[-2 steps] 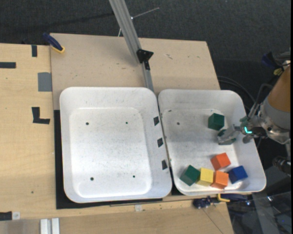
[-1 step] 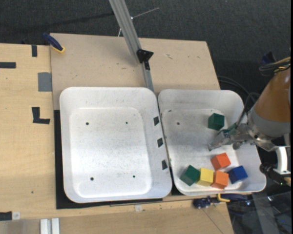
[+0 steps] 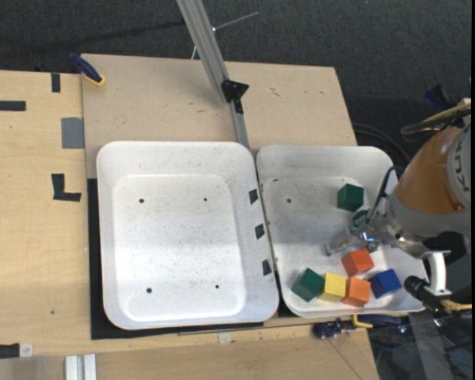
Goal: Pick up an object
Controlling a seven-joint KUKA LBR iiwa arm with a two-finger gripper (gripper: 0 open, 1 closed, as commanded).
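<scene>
Gripper [image 3: 356, 240] low in right bin [image 3: 301, 165], just above orange block [image 3: 359, 261]. Can't tell from my feed whether fingers are spread or pinching (too small, blurred). I judge nothing lifted yet: blocks all lie in bin, yellow block [image 3: 335, 284] and blue block [image 3: 385, 282] near front wall. Grasp and lift remain. No readable labels or writing.

Six small blocks [image 3: 359, 261], seemingly cubes, right bin [image 3: 301, 165]
</scene>
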